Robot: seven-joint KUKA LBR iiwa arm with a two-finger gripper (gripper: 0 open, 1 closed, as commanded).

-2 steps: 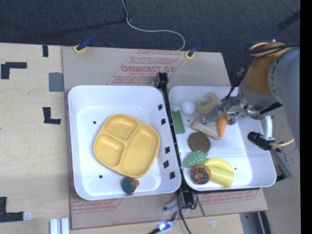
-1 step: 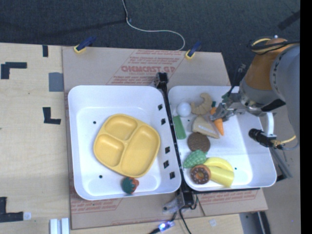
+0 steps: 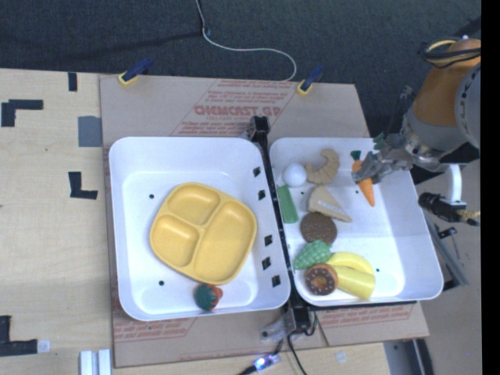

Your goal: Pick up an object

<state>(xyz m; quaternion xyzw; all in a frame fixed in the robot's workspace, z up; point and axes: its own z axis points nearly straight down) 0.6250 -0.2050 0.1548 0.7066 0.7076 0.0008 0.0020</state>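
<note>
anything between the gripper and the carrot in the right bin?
Nothing visible. The gripper is right at the carrot, at its upper end. The nearest other item, the croissant, lies apart to the view's left.

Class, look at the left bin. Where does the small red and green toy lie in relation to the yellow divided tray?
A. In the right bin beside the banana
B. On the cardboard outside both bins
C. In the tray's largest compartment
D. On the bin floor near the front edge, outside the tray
D: the small red and green toy lies on the left bin floor, just outside the front rim of the yellow divided tray.
</note>
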